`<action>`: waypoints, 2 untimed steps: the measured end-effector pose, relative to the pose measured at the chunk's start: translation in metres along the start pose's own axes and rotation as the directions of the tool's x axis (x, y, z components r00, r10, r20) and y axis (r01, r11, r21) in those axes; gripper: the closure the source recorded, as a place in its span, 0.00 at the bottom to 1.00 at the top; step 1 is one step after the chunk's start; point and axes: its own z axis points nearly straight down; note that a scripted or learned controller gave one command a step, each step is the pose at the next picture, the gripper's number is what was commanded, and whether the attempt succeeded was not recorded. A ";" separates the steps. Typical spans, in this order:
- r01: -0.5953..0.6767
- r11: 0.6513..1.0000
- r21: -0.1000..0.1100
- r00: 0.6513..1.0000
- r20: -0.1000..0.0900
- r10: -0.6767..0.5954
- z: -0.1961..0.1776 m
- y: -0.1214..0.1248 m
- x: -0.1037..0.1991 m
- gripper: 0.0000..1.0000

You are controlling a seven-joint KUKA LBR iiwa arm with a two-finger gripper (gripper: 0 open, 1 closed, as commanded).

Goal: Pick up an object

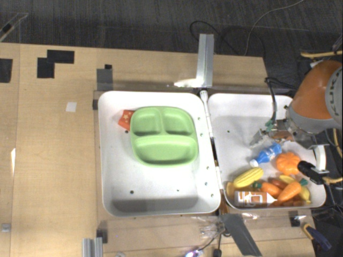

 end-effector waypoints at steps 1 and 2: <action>-0.023 1.000 -0.011 1.000 0.002 0.023 0.003 -0.059 0.047 0.00; -0.021 1.000 -0.023 1.000 0.002 0.021 -0.010 -0.055 0.048 1.00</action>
